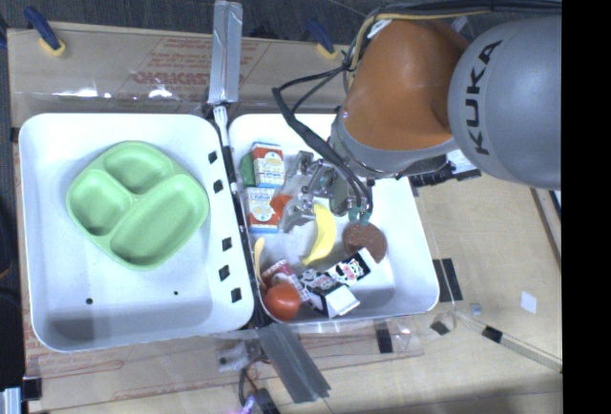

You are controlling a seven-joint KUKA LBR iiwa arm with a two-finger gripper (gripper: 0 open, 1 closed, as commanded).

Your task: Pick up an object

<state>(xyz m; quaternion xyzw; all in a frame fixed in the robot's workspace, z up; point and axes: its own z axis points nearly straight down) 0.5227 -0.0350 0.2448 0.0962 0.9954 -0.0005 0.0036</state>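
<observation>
The arm (449, 97) is reaching in from the right edge of the worktop (496, 250), its bulk hanging over the back half of the right bin (415, 259). The left bin (38, 212) is carrying a green divided plate (138, 202), well apart from the action.

The end effector (320, 193) is sitting low over the clutter in the right bin, and I cannot tell how it is set or whether it has hold of anything; the metal parts are blending into the pile. Nothing is clearly lifted.

The candidates are crowding the bin's left wall and front edge: a banana (323, 238) just in front of the end effector, 2 small cartons (266, 164) stacked toward the back along the divider, a brown round item (364, 240) just beside the banana, black-and-white packets (334, 283) near the front, and a red ball (283, 300) at the front-left corner.

The risks, as I am judging them: everything is touching, so a closing grasp is likely catching 2 things or nudging 1 aside. The banana is curved and could be slipping out. The bin's left wall is close, so a collision there is possible.
</observation>
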